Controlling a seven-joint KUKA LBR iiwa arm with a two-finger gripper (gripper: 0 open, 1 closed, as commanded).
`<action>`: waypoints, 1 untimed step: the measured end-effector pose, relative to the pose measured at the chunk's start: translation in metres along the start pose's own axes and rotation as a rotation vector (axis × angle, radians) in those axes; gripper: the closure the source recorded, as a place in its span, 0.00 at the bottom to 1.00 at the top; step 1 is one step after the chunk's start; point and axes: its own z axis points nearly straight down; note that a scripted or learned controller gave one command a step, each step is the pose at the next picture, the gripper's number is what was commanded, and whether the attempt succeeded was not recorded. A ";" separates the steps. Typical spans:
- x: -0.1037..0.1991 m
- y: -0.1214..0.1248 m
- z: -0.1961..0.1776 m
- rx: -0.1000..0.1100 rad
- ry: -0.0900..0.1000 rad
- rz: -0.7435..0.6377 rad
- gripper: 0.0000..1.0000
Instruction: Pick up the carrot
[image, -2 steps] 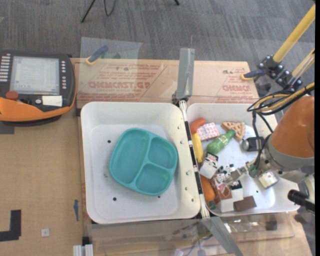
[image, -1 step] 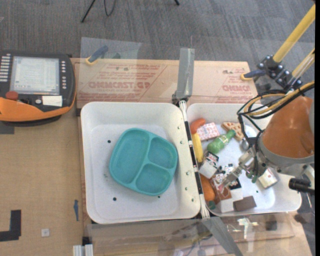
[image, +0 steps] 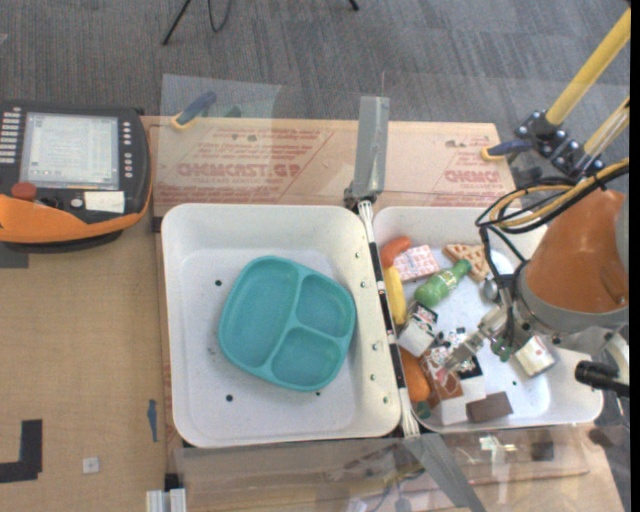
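Gripper (image: 462, 352): lower-centre of right bin, reaching in from frame right; finger state not readable amid clutter, cannot tell.
Arm (image: 580, 262): grey w/ orange band, right side of frame, above right bin; black cables looped over it.
Carrot (image: 415, 378): orange, lower-left corner of right bin, against the wall shared w/ left bin, just left of and below gripper; contact w/ gripper not discernible.
Near gripper: small white/red/black packets (image: 425, 328) up-left; white tagged item (image: 535, 358) to the right; dark brown block (image: 489, 407) below-right.
Right bin (image: 580, 405), upper part: green bottle (image: 441, 284) lying tilted; yellow banana-like item (image: 395, 295) along left wall; red-orange item (image: 396, 246) at top-left; pink/white carton (image: 416, 263) beside it; waffle-like piece (image: 468, 258) to upper right.
Left bin (image: 185, 330): centre of frame; teal 3-compartment plate (image: 288, 322) lying flat in the middle.
Bench: brown cardboard sheets (image: 250, 165) behind bins.
Upper left of frame: teach pendant (image: 70, 172), grey/orange, screen lit, well apart from bins.
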 end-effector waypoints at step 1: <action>0.007 -0.003 0.000 0.001 -0.005 0.145 0.00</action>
